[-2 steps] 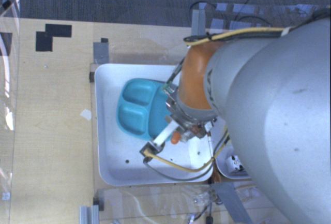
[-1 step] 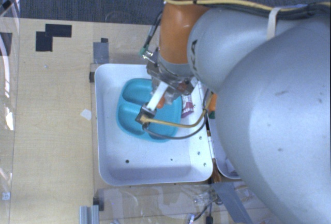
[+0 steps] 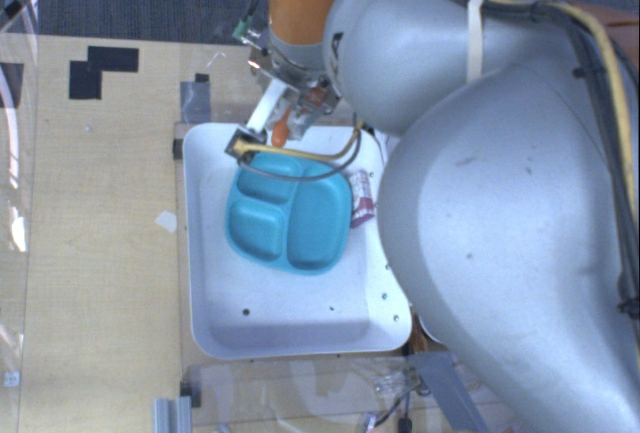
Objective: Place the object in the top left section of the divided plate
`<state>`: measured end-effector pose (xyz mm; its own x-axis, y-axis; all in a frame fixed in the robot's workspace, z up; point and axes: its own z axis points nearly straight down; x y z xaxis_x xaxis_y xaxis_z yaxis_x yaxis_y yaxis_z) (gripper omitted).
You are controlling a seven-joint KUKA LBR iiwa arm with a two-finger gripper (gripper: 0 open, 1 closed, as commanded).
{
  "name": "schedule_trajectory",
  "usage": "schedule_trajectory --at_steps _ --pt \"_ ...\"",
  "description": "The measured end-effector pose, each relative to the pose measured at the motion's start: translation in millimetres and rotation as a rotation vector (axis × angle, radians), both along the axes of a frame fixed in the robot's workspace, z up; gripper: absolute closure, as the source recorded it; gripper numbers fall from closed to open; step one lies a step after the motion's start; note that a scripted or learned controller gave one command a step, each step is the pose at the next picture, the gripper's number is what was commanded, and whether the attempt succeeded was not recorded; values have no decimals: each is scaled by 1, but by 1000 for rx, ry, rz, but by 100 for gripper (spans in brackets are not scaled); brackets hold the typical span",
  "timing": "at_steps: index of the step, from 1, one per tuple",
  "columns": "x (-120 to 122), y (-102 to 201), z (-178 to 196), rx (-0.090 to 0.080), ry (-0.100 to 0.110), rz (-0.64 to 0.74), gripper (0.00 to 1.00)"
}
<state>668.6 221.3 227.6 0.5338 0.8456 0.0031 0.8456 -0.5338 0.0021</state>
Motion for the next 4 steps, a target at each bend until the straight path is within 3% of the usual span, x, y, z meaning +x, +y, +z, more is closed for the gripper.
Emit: schedule_trajectory --at_steps 1,2,3,4 --pt "-49 10 -113 11 -22 -217 100" --pt "-146 14 -51 2 2 -323 100" --pt "-77 13 5 1 1 -239 100" --pt "-182 13 -81 0 5 -368 100"
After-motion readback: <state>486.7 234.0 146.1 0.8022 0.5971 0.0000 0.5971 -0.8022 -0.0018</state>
